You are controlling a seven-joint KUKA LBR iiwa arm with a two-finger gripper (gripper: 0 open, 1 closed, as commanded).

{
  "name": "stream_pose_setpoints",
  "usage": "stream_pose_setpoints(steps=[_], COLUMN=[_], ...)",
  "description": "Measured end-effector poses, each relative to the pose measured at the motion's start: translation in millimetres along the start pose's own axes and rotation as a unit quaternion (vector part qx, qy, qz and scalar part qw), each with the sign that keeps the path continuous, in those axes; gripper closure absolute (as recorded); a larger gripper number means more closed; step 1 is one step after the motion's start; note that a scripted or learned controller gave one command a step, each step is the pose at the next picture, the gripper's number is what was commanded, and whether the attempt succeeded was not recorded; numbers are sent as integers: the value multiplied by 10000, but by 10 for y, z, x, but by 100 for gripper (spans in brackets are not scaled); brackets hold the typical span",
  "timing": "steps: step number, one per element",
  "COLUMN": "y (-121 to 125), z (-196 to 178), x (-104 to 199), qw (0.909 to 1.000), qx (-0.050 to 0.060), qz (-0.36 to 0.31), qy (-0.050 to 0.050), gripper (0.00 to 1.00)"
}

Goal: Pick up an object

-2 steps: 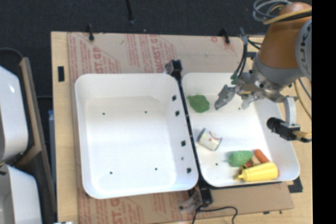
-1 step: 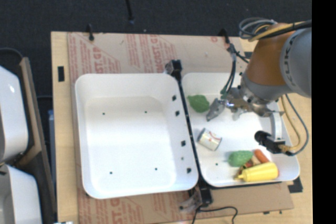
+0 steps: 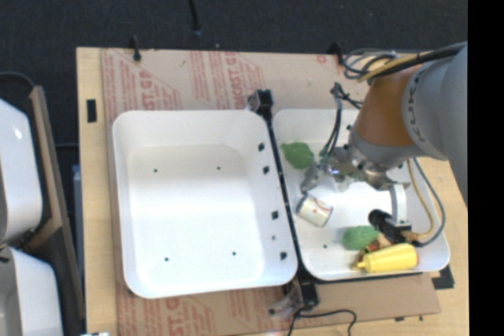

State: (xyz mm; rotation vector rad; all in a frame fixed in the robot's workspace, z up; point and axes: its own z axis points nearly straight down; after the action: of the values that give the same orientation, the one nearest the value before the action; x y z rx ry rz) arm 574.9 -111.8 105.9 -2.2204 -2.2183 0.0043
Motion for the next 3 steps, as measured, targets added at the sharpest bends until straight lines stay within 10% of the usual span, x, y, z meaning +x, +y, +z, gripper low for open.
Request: stream_pose_setpoints(steps=[1, 3], y=[16, -92], z=[-134, -1183], x=[-8, -80], qw=[10000, 10000], qx=[-31, -51], qz=[8, 6], qy=[-3, -6], gripper=[100, 100])
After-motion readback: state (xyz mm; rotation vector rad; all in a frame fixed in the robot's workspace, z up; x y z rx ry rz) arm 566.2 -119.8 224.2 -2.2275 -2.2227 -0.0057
